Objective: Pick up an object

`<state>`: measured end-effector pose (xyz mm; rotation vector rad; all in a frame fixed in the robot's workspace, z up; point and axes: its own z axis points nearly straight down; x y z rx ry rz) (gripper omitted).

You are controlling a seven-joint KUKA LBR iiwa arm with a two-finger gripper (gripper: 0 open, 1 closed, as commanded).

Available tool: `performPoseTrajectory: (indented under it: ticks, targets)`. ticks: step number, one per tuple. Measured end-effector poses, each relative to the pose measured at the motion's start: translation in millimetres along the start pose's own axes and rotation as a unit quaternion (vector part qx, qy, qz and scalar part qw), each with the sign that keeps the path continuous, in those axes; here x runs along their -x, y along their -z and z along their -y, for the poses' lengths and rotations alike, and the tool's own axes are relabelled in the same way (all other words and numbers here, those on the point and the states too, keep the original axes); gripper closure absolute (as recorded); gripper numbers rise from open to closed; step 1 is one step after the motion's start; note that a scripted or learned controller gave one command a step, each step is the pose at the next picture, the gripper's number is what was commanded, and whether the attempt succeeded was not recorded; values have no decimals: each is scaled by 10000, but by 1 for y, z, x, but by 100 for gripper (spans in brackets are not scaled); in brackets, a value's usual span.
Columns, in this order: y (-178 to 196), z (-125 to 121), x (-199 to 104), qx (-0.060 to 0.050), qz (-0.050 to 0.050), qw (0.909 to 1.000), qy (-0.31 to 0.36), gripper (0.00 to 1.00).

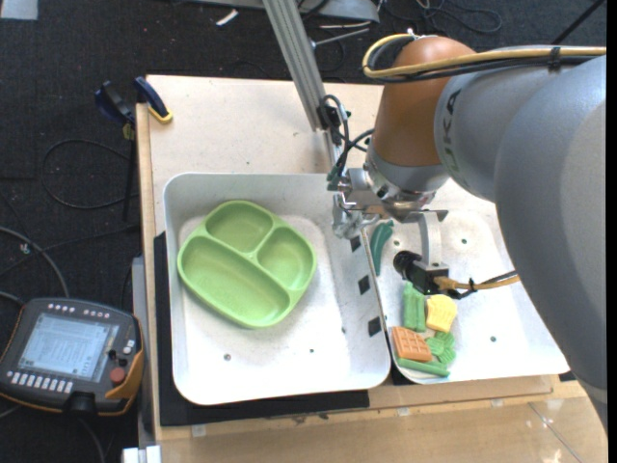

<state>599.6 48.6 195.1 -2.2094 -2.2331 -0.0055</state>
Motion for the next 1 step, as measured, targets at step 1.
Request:
performPoseTrajectory:
  ticks: [1]
  targets:
    - [0,-54,68,6,30,10000,-81,100]
